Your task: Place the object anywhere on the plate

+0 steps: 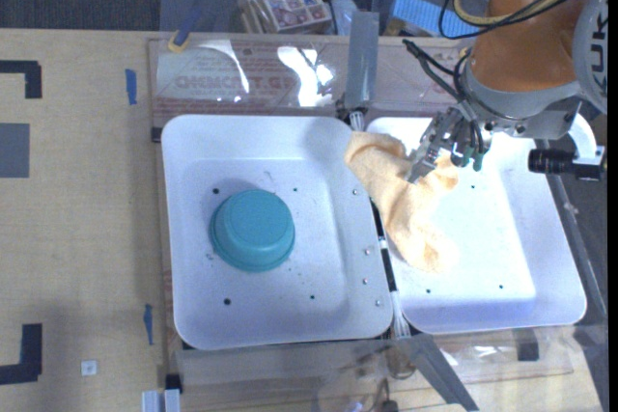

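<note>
A teal round plate [253,228] rests in the middle of the left white bin [193,150]. A pale yellow cloth [406,207] lies crumpled along the left side of the right bin [521,246], and its upper end reaches the divider between the bins. My gripper [442,154] hangs low over the cloth's upper right edge, right at the fabric. The arm's orange band [526,5] is above it at the upper right. Whether any fabric is caught in the gripper is not visible.
The right half of the right bin shows bare white floor. A grey metal post [361,63] stands behind the bins at the divider. Behind the left bin lies a clear plastic sheet [241,77]. Boxes and clutter lie beyond the bench.
</note>
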Controlling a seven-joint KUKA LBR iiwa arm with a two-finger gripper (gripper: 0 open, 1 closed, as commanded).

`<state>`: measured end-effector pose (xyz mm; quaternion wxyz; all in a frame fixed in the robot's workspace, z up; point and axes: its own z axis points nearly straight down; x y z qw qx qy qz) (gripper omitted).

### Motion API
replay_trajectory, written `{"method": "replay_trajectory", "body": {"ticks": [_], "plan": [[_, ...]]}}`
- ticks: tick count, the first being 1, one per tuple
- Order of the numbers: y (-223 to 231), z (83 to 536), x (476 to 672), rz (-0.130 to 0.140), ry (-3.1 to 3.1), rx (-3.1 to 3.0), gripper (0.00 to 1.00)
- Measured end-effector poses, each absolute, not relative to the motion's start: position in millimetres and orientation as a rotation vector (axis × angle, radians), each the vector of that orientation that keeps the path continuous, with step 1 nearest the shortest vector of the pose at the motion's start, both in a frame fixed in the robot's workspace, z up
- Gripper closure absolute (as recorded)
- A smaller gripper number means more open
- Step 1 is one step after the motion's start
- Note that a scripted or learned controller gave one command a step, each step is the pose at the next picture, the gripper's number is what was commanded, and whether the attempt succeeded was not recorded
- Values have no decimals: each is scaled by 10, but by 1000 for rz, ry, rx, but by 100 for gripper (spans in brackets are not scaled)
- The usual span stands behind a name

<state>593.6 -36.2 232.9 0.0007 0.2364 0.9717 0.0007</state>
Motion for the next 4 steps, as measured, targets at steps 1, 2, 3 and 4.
{"method": "replay_trajectory", "body": {"ticks": [1, 2, 3, 4], "plan": [[227, 2320, 5813, 2, 3136, 125, 100], [746, 2250, 5649, 3, 3140, -5, 100], [1359, 2226, 5553, 3, 3139, -5, 100], [1855, 2256, 5520, 6, 3135, -6, 100]]}}
